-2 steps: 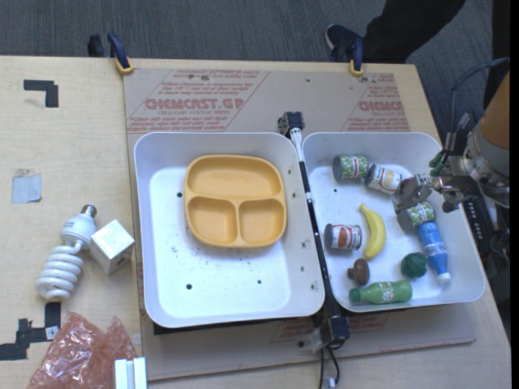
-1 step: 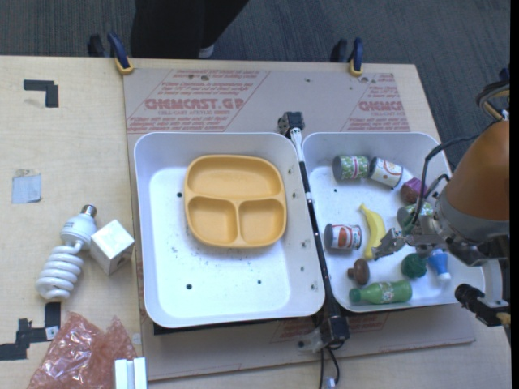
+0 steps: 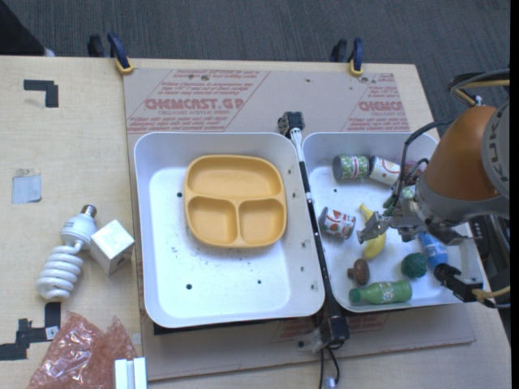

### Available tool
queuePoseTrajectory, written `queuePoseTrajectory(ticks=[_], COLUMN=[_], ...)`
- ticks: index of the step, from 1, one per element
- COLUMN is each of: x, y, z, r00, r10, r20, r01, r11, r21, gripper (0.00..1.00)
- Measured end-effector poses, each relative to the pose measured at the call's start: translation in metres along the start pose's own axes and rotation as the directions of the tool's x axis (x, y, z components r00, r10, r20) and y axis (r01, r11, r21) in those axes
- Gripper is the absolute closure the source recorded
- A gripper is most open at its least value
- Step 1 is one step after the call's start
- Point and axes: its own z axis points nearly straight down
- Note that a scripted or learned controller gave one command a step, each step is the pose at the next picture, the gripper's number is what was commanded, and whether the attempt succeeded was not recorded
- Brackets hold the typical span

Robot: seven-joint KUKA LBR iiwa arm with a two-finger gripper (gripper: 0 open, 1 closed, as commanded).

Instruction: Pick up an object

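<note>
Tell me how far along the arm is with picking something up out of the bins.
Done: the grey and orange arm has reached into the right white bin, its two-finger gripper low by the yellow banana toy. In hand: nothing visibly between the fingers. Left: grasp and lift. The green bottle, small tin can and brown lump lie in that bin; the yellow divided tray sits in the left bin.
</note>
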Motion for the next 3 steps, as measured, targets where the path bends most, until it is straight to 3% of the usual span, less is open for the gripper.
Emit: queuePoseTrajectory(ticks=[1,2,3], x=[-0.0006,-0.0006,-0.0009], y=[0.0014,0.0012,0.0024], z=[-0.0104,-0.0101,-0.0201], r00=[1.000,1.000,1.000], r10=[0.001,0.001,0.002], r20=[0.001,0.001,0.001], r01=[-0.001,-0.001,-0.002], r11=[1.000,1.000,1.000], r21=[-0.003,-0.002,-0.005], gripper=[1.00,0.00,1.00])
